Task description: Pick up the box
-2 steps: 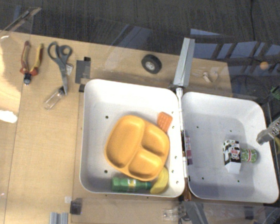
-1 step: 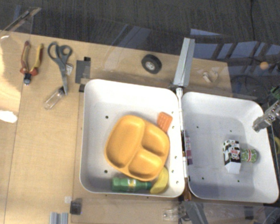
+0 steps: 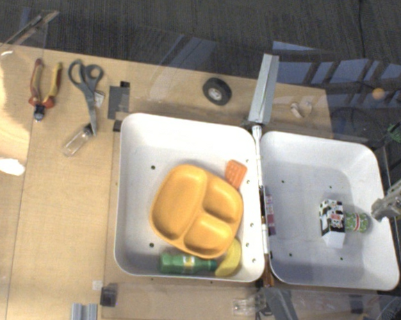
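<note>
The small printed carton box (image 3: 333,218) lies in the right white bin (image 3: 312,158), touching a green can (image 3: 356,222). The metal gripper (image 3: 394,201) hangs just right of them; I cannot tell its state.

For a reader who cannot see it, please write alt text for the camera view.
In the right white bin, a small printed box lies beside a green can, with the gripper at that bin's right edge. The left bin holds a yellow divided tray, a green bottle and an orange block.
</note>
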Available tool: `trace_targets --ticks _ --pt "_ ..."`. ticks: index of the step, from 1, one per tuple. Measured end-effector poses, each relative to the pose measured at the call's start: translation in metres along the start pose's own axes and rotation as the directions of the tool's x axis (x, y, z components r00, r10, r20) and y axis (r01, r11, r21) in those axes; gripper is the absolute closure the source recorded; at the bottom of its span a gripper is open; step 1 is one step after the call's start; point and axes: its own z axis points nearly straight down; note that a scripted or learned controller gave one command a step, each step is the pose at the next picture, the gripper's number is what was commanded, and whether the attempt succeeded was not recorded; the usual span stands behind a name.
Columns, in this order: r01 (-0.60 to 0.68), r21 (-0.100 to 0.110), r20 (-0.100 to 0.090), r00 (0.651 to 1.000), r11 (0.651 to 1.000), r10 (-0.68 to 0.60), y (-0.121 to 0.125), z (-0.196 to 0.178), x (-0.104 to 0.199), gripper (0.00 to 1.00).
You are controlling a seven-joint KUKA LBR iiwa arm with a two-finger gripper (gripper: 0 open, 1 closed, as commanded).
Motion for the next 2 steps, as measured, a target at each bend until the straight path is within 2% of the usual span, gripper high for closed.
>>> trace_targets --ticks 1,2 --pt "0.205 0.0 -0.001 0.979 0.979 -0.205 0.0 0.0 0.0 1.0" --pt "0.224 -0.001 0.002 0.974 0.974 -0.224 0.035 -0.019 0.023 1.0"
